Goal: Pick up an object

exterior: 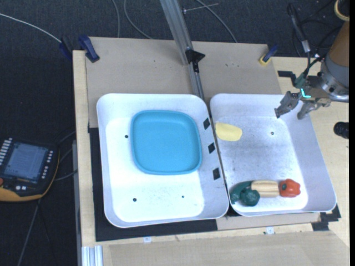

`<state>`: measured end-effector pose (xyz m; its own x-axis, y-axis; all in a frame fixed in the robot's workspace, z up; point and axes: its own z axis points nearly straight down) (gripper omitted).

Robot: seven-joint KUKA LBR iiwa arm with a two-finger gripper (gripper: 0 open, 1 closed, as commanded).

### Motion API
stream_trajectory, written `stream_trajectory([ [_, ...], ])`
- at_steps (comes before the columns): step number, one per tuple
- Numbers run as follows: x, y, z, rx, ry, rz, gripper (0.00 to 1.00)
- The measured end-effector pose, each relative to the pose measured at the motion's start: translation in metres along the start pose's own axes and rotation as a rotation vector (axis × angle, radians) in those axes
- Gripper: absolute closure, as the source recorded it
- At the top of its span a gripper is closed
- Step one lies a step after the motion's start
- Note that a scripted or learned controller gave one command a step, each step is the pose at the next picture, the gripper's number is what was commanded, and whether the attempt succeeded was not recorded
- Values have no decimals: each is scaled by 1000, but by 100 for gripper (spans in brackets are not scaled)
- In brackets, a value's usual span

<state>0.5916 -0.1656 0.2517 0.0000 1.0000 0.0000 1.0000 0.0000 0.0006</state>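
My gripper (294, 110) hangs over the back right corner of the right bin (260, 148), its two fingers spread open with nothing between them. A yellow lump (228, 131) lies at the bin's left side, well to the left of the gripper. Along the bin's front edge lie a dark green object (245, 195), a tan cylinder (264, 188) and a red object (289, 188), side by side and touching.
The left bin (116, 204) holds a blue square plate (166, 142). A metal pole (177, 21) slants up from between the bins at the back. Blue and yellow clamps (87, 47) grip the bench's back edge. A teach pendant (25, 165) lies off the bench at left.
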Motion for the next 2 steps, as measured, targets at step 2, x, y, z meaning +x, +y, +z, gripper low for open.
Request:
stream_trajectory([
  [2,5,-5,44,3,1,0,0],
])
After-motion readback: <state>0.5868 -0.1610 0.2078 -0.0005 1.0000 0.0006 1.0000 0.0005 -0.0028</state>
